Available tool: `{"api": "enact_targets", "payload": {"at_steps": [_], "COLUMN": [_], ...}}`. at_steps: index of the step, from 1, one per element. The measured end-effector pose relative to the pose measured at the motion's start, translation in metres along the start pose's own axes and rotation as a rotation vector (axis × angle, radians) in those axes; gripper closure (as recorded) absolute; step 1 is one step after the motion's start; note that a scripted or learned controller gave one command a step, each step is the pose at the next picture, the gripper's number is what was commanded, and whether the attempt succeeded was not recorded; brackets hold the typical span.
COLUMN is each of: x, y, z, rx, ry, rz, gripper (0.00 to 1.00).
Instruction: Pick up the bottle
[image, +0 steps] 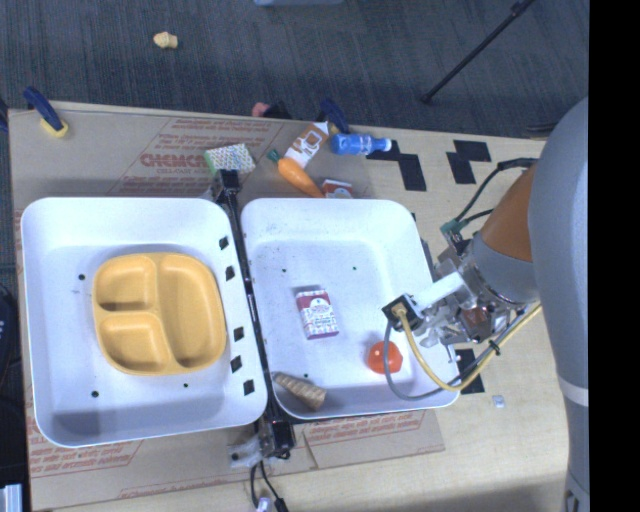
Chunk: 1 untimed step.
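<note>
Right bin (340, 240), near rim: tan cone-like piece (298, 390) lying flat. Red round thing (385, 357) sitting just left of the gripper (432, 335), which is hanging over the bin's right wall; how wide it is standing, cannot tell. Red-and-white box (317, 312) lying mid-bin. Left bin (60, 240) holding a yellow divided plate (160, 310). Past the far rim, on the table (520, 460): orange carrot (298, 177), green patterned block (229, 158). Farthest, a white-and-orange bottle (306, 145) and a blue bottle (358, 145) are lying on their sides, well apart from the gripper.

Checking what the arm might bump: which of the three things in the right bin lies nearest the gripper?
The small red round thing, just beside the gripper; the red-and-white box and tan piece lie farther left.
</note>
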<state>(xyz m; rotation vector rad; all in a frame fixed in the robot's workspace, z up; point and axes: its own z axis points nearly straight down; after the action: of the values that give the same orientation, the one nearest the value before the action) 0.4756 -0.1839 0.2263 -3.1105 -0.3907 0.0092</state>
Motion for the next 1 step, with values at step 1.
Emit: {"api": "enact_targets", "payload": {"at_steps": [1], "x": [0.0049], "y": [-0.0180], "z": [-0.0007], "rx": [0.001], "ry": [0.000], "rz": [0.041], "gripper": [1.00]}}
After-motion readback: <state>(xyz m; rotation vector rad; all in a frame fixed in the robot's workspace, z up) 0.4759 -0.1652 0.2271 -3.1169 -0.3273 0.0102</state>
